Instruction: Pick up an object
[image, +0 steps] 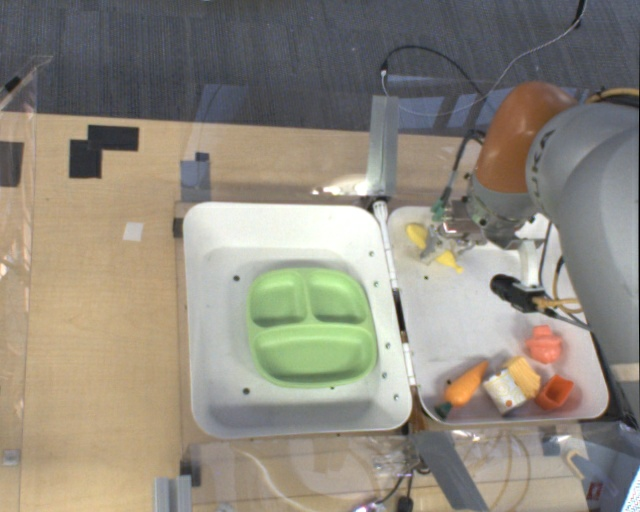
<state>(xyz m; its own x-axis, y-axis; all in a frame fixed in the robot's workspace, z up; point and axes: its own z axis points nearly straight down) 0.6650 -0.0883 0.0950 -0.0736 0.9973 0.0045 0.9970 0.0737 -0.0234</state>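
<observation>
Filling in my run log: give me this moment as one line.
arm: over right bin | claw: low at far left corner, by yellow toy | green tray: in left bin | grasp: not confirmed

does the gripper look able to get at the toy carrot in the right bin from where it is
Probably yes. The carrot lies uncovered near the right bin's front edge, with open floor between it and the gripper at the back. A white and yellow block sits just beside it, which could crowd the grasp.
</observation>
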